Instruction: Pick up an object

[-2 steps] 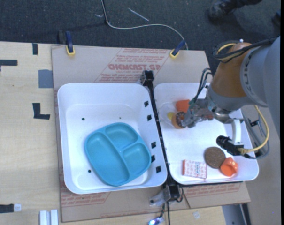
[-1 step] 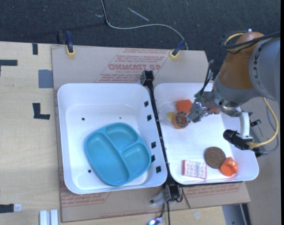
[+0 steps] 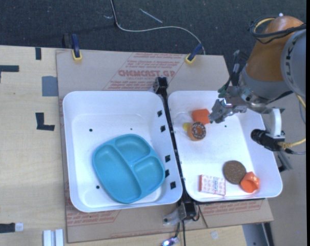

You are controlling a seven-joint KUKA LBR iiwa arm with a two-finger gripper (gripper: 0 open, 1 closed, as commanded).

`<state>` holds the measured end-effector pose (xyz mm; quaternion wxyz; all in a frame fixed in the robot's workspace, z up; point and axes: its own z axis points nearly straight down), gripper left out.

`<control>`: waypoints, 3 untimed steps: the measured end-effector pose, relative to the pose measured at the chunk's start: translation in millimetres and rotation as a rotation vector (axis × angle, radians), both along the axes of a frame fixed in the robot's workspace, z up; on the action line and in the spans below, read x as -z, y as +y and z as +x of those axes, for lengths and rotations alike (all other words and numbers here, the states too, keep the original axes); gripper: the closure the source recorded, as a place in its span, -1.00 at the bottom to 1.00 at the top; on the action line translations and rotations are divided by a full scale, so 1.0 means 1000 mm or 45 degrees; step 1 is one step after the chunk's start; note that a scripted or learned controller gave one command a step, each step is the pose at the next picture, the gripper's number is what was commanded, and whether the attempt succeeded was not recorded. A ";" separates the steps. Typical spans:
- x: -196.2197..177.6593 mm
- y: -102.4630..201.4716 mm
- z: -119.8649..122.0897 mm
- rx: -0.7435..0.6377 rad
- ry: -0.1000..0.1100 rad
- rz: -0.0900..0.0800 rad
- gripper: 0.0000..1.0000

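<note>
Orange block (image 3: 200, 115) partly hidden behind gripper (image 3: 217, 116) in right bin (image 3: 257, 152); grip state unclear

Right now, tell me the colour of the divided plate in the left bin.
The divided plate is light blue, plain in the camera view.

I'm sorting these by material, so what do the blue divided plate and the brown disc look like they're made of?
Blue divided plate: likely moulded plastic, smooth with a soft sheen. Brown disc: matte and slightly speckled, maybe cork or a toy cookie; too small to tell.
</note>
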<state>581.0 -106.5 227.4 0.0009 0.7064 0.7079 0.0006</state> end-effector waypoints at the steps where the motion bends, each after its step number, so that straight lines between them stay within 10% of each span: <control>1: 0.011 0.059 0.007 -0.006 0.006 0.003 1.00; 3: 0.007 0.159 0.028 -0.006 0.004 0.002 1.00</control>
